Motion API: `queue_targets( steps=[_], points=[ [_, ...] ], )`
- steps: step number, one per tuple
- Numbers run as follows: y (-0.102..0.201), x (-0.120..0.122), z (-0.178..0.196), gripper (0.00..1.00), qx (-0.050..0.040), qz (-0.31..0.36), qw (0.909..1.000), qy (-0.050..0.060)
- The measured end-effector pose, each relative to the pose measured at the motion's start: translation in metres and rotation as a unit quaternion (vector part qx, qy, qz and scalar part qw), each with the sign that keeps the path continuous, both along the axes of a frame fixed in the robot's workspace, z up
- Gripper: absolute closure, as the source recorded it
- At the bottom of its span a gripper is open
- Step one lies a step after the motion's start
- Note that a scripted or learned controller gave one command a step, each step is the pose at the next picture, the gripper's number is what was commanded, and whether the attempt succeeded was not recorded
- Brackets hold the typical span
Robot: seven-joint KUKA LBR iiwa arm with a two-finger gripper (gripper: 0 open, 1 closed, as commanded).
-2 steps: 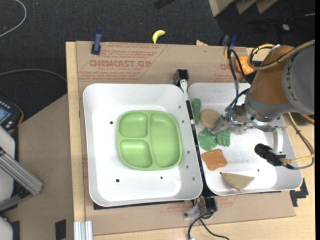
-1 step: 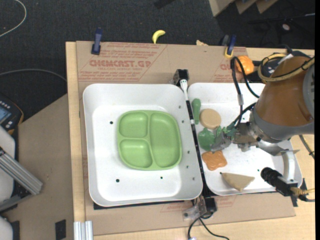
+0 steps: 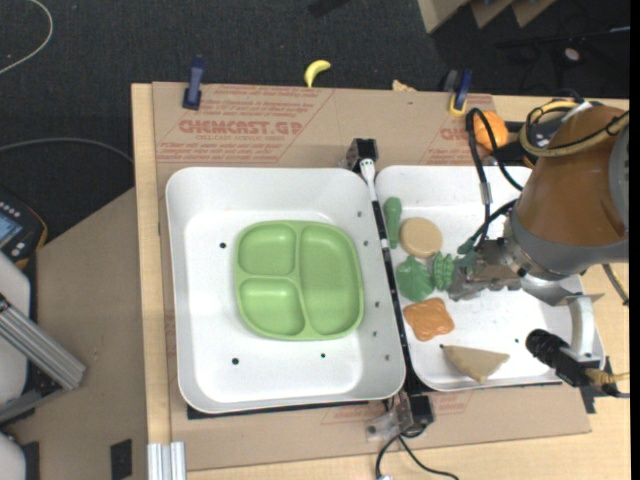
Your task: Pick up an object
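Landmark for all positions: the green divided plate, which sits in the middle of the left bin.

Nearest the camera, in the right bin, a tan wedge-shaped piece lies to the plate's right and toward the front edge. Just behind it, closer to the plate, sits an orange flat piece.

Next row back, right of the plate across the divider between the bins: a green leafy toy, with the gripper directly at its far-from-plate side. The tool's tip is low in the bin and appears to touch or overlap the leafy toy's right edge. Whether it is spread or pinched on anything cannot be told; the wrist hardware and the orange-banded arm crowd that spot.

Further back: a round tan disc, and beside it, plate-ward, a small dark green elongated piece running front to back along the divider.

Judgement: the likeliest target is the leafy toy, lying immediately plate-ward of the tool. The coming move turns on that short sideways offset; the disc and orange piece flank it closely and could be nudged.
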State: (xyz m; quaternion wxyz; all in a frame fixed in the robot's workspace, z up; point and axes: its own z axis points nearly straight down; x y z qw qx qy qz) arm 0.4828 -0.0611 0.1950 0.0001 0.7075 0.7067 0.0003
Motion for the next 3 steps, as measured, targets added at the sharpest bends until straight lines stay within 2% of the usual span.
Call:
queue_targets(
  steps=[1, 2, 3],
  points=[
    [0.032, -0.003, 0.031, 1.0, -0.0001, 0.003, 1.0, -0.002],
    [0.117, -0.003, 0.086, 1.0, 0.0018, 0.006, 1.0, -0.003],
    [0.147, 0.017, 0.243, 1.0, 0.0024, 0.004, 0.9999, -0.01]
  ],
)
